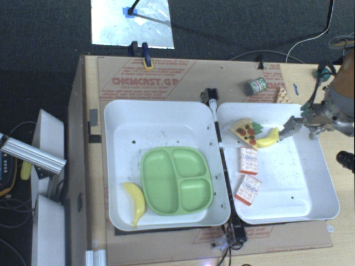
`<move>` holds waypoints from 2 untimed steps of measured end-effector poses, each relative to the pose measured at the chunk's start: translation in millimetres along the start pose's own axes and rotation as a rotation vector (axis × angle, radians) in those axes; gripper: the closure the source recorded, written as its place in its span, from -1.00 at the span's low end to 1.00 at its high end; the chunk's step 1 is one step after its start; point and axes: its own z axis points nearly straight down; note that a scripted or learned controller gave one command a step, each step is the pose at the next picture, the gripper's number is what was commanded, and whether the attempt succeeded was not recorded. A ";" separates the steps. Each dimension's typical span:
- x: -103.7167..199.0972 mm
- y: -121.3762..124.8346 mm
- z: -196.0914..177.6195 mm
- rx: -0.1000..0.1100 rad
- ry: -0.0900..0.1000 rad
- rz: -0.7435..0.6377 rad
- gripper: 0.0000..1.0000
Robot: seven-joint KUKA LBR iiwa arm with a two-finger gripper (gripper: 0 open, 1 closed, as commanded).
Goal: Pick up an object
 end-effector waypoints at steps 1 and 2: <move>46.9 6.8 96.3 0.003 0.001 -0.001 -1.00; 74.0 69.3 144.6 0.000 0.001 -0.001 -1.00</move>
